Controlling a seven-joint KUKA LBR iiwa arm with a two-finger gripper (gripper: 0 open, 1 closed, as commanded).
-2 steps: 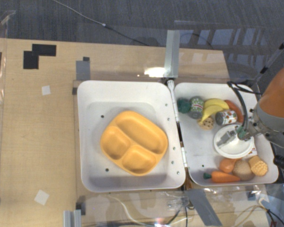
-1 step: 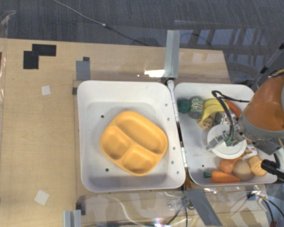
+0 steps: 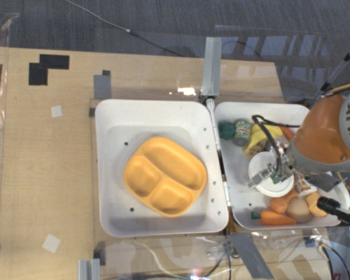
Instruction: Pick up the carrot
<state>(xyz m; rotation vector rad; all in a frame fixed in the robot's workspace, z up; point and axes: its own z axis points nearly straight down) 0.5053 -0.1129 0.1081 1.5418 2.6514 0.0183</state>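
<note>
I see the carrot (image 3: 276,218) lying along the near edge of the right bin (image 3: 240,212), beside other toy foods. My end effector (image 3: 267,175) hangs above the bin's middle; I cannot tell its state. A yellow divided plate (image 3: 165,175) fills the left bin (image 3: 114,156).

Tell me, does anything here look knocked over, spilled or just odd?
Nothing looks spilled or broken. The yellow divided plate sits askew in the left bin, while the carrot and other food are crowded together in the right bin.
</note>
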